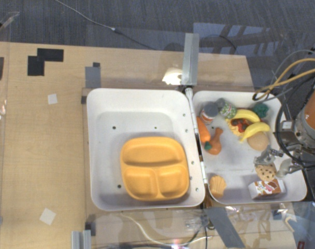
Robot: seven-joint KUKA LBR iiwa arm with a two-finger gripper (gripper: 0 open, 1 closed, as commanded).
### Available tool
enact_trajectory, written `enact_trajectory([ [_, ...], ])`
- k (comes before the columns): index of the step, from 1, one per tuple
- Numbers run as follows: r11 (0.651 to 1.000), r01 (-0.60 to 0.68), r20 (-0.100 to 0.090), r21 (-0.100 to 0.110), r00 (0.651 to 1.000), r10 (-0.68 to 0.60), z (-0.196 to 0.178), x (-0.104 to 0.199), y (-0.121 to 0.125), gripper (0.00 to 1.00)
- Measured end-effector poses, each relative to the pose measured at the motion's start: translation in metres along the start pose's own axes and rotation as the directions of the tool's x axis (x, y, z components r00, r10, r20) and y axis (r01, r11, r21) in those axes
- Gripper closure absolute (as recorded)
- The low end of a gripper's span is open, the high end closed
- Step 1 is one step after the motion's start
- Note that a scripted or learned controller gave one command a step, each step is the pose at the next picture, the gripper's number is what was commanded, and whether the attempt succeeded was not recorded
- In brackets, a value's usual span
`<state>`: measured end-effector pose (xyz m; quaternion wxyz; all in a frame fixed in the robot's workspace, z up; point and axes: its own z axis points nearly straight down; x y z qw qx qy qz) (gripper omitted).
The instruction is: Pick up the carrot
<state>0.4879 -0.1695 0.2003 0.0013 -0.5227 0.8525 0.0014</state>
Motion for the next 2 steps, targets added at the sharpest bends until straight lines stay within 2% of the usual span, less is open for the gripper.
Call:
enact_trajectory([
  [1,0.912,0.410,-0.006,0.012,0.912,-0.410,-0.100,0.015,-0.009,1.00],
  [2,0.912,0.410,-0.002,0.005,0.912,-0.410,-0.085,0.030,-0.015,1.00],
])
